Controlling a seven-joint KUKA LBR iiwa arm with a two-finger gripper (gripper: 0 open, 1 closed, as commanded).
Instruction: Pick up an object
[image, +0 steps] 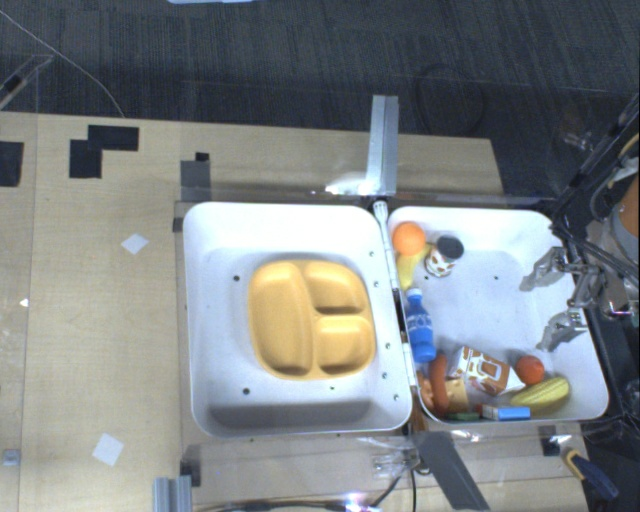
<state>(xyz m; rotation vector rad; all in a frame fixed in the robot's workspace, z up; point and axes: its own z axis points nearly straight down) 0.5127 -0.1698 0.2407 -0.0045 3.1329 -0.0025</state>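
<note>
My gripper (549, 300) hangs over the right edge of the right bin (490, 300), open, its two fingertips spread apart above bare bin floor with nothing between them. An orange ball (407, 238) lies at the bin's back left, with a small dark round piece (449, 247) beside it. A blue bottle (419, 326) rests along the left wall. At the front lie a snack packet (479, 371), a red tomato (530, 369), a banana (541, 393) and a blue marker (513, 411).
The left bin (215, 390) holds a yellow divided plate (310, 316). A metal post (384, 145) stands behind the seam between the bins. The arm's body fills the right edge near the gripper.
</note>
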